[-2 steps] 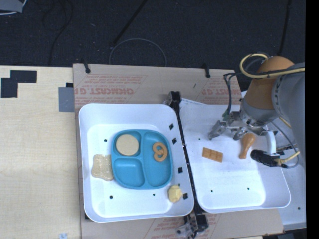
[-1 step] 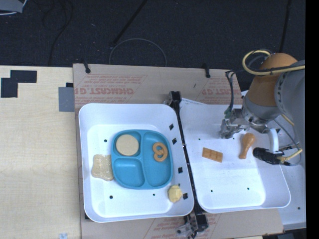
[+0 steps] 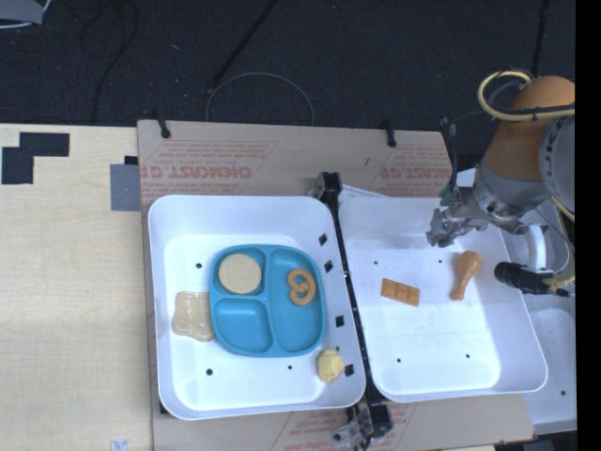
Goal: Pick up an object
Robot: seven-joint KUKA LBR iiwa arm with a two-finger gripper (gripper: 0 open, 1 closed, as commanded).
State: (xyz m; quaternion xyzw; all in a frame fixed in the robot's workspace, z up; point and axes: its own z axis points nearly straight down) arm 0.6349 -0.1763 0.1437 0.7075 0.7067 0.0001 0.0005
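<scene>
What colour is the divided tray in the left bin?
Blue; the divided tray shows it plainly in the camera view.

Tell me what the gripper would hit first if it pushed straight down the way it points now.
Probably the bare floor of the right bin: the gripper hangs near its upper right area. The drumstick lies just beside that line and might be grazed; depth is hard to judge from above.

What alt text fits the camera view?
A grey arm's gripper hangs over the right bin, near a drumstick and a cracker. The left bin holds a blue tray with a round biscuit and pretzel.
</scene>
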